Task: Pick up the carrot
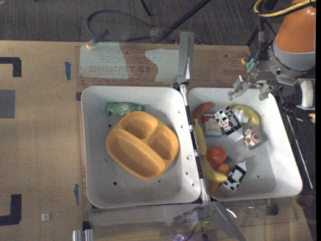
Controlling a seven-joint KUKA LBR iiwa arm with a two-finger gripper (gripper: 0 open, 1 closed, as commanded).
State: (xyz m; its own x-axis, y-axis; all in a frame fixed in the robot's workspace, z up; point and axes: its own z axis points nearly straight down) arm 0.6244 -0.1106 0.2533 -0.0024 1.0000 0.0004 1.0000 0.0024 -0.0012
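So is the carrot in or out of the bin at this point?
In. The carrot lies in the right bin, wedged under the tomato beside the banana; the claw sits above the bin's far rim.

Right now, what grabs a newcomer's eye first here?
The big yellow tray, sitting alone with a green packet in the left bin. Then the heap of toy food in the right bin, a red tomato at its middle. The gripper hangs over that bin's far edge.
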